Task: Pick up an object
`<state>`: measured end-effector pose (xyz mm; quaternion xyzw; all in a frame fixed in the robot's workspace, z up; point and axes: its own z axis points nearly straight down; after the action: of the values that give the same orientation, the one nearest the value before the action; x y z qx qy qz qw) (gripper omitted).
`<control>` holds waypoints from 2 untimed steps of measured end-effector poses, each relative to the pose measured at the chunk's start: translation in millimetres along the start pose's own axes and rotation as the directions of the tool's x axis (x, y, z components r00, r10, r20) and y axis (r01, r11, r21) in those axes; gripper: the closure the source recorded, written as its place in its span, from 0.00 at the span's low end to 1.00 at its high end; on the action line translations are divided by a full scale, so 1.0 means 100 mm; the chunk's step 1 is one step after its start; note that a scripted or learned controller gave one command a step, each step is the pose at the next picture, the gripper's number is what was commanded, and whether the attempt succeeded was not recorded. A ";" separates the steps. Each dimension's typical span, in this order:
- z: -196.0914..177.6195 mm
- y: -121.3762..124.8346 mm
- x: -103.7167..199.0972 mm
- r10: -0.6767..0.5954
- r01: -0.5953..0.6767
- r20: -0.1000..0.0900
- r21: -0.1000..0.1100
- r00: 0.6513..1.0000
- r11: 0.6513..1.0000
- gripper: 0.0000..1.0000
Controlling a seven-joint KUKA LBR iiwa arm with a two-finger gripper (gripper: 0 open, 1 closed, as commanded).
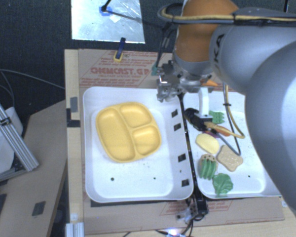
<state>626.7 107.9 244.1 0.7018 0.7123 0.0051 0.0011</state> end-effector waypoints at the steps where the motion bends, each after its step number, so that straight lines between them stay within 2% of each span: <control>1: 0.32 0.05 1.03 0.001 -0.001 0.000 0.009 1.000 1.000 1.00; 2: 0.77 0.43 0.89 0.012 -0.012 0.007 0.009 1.000 1.000 1.00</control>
<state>669.2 197.7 168.1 0.7060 0.7083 -0.0004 0.0002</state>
